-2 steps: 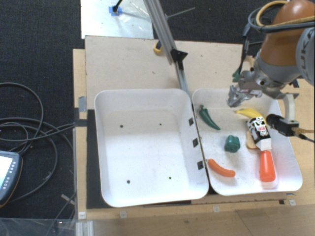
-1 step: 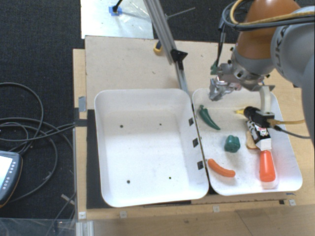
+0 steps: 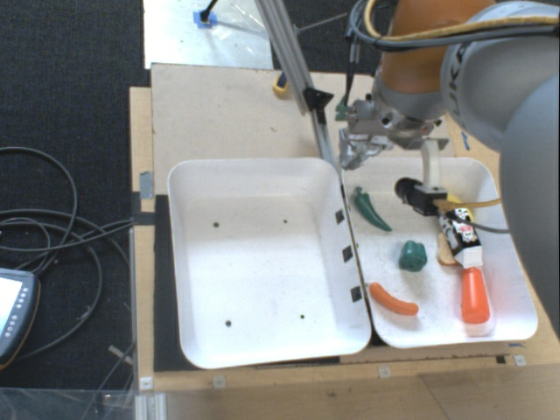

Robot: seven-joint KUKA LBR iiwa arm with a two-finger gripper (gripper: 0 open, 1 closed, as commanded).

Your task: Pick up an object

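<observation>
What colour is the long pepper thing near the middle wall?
Dark green pepper, seen in the camera view, lying in the right bin.

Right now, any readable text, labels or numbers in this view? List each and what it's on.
None reads.
Black-and-white labelled object in the right bin: red and yellow marks on the label, too small and blurred to read.
Device screen at the left edge: lit, no legible characters.
Green pepper, teal object, orange carrot, orange tube: no print visible.

Bins (image 3: 262, 178) look smooth white plastic — orange carrot (image 3: 394, 301) glossy, bench (image 3: 219, 112) matt board.
</observation>
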